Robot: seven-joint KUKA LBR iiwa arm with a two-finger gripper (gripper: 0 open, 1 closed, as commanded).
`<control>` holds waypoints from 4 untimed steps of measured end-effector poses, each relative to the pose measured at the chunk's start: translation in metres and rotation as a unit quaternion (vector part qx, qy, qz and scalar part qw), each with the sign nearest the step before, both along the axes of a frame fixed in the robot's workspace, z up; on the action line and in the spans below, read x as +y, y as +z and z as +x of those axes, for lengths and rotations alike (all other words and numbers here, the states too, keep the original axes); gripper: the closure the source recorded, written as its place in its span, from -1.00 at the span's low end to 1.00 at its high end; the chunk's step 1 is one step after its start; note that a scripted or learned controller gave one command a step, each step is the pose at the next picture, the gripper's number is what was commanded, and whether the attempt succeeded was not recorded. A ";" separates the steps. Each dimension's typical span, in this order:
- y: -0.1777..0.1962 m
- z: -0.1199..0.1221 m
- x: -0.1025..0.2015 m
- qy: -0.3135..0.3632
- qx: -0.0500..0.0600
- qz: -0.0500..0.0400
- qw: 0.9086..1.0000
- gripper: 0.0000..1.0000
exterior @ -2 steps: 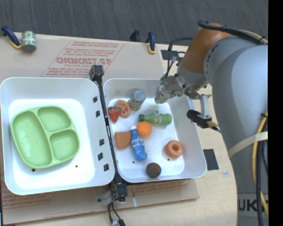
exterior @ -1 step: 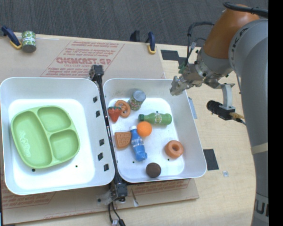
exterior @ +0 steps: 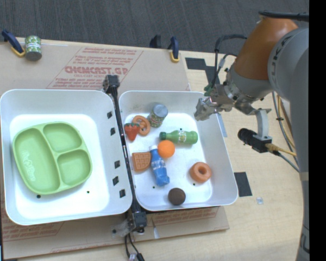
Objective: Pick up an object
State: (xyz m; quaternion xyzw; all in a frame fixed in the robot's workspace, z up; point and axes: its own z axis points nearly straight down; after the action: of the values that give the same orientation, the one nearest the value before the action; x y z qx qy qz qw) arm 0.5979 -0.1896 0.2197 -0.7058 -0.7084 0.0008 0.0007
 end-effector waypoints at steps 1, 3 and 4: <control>0.000 -0.042 0.033 0.001 0.000 0.000 1.000 1.00; 0.000 -0.042 0.033 0.001 0.000 0.000 1.000 -1.00; -0.129 0.053 -0.002 0.002 -0.001 -0.001 1.000 -1.00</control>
State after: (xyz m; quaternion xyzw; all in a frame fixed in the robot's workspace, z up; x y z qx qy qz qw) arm 0.6511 -0.1914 0.0912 -0.7047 -0.7095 0.0008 -0.0001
